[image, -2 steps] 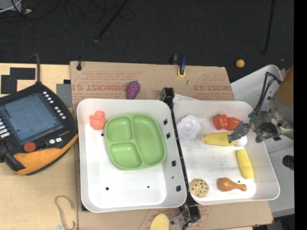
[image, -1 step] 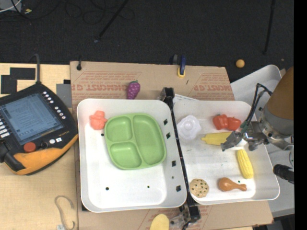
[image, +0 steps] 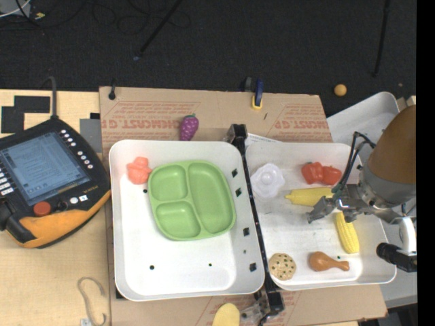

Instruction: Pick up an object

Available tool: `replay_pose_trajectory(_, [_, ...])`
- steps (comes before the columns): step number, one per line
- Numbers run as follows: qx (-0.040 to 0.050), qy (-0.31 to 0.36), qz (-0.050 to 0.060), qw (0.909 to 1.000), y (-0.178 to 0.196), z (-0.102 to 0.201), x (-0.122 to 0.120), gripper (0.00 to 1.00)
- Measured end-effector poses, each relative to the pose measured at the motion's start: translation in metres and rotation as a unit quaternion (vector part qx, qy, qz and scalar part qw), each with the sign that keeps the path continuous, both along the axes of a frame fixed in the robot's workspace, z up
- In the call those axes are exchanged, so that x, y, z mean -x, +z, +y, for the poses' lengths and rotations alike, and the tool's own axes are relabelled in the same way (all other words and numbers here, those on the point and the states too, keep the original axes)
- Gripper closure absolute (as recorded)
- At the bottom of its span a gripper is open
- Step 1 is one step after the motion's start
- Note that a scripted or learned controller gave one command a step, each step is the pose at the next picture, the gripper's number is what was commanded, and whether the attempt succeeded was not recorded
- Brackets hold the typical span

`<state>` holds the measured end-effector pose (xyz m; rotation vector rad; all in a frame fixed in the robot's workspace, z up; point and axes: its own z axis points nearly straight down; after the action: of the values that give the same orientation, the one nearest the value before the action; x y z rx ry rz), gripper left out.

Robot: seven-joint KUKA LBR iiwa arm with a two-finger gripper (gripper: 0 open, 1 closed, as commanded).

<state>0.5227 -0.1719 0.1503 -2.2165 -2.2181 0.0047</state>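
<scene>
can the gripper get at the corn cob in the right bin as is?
Probably yes. The gripper sits low in the right bin, just left of the corn cob. The cob lies apart from the drumstick below it, with nothing on top.

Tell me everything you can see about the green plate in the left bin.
The green plate is a light green tray that looks like plastic, with rounded corners and three compartments: two on the upper side, one below left. It lies flat, slightly turned, on the floor of the left bin. Nothing lies in it, and the pink toy sits just beside its upper left corner.
</scene>
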Motion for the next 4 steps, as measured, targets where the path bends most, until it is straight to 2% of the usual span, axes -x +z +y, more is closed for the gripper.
replay_pose_trajectory(1, [-0.0003,0.000,0.000,1.0000,-0.043,0.004,0.001,0.00])
replay_pose_trajectory(2, [0.0001,0.000,-0.001,1.0000,-0.064,0.007,0.001,0.00])
replay_pose_trajectory(3, [-0.0001,-0.003,-0.002,1.0000,-0.053,0.005,0.001,1.00])
replay_pose_trajectory(4, [0.0009,0.000,-0.003,1.0000,0.008,0.007,0.006,1.00])
